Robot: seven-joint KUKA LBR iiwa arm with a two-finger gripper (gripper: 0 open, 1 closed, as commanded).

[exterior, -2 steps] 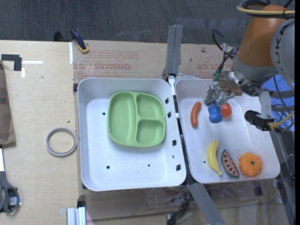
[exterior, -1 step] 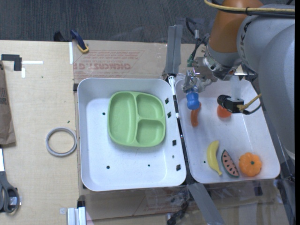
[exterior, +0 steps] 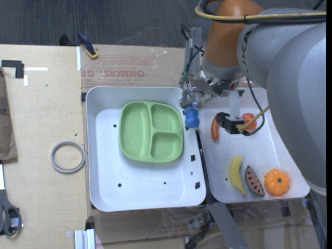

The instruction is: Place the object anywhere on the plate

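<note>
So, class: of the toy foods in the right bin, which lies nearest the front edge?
The watermelon slice, red with a dark rind; banana and pumpkin flank it.

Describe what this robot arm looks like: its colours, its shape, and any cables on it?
The arm is thick, rounded and light grey, with a glossy orange band above the wrist. A yellow cable and a black one loop around the orange part, and thinner black wires trail down past the wrist. The gripper at its end is a small cluster of dark and silvery metal parts, far slimmer than the arm.
</note>
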